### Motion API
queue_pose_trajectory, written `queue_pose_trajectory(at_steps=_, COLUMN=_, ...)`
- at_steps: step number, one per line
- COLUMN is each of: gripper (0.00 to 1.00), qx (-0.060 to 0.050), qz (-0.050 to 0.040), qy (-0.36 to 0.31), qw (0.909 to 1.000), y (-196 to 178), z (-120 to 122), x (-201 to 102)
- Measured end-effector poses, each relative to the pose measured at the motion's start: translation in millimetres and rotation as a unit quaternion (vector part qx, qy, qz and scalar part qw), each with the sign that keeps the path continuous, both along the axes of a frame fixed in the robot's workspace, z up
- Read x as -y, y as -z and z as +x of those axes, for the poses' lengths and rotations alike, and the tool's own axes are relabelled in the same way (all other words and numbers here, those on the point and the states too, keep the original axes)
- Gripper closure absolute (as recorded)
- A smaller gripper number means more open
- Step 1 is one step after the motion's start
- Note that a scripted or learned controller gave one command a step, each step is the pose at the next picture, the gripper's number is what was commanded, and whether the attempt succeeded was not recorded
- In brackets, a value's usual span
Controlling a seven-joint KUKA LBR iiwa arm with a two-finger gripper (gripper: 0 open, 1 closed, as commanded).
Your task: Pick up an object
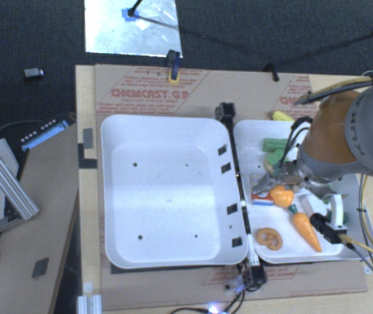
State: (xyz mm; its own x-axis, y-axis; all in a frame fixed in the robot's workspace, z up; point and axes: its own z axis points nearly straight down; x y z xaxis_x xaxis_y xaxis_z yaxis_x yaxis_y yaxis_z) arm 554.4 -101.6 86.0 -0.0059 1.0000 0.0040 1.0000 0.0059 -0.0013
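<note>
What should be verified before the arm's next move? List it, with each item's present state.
1. Gripper is over the right white bin: ok.
2. Something sits between the fingers: cannot tell.
3. Round orange toy lies right beside the gripper: ok.
4. Orange plastic carrot lies apart from the gripper, unheld: ok.
5. Tan pretzel-shaped toy rests near the bin's front edge, unheld: ok.
6. Green block is partly hidden by the arm: not ok.

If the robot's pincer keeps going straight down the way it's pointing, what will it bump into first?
Probably the small round orange fruit, which lies right under the pincer in the right bin. Depth is hard to judge from above, so the height left is unclear.
</note>
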Motion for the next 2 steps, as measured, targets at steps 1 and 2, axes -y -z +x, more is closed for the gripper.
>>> queue_pose_trajectory(at_steps=1, gripper=1.00, qx=0.009, qz=-0.0042, qy=0.002, qw=0.9999, y=-23, z=5, x=6)
queue_pose_trajectory(at_steps=2, gripper=1.00, qx=0.003, qz=-0.0006, qy=-0.001, qw=1.0000, y=-103, z=-56, x=-54)
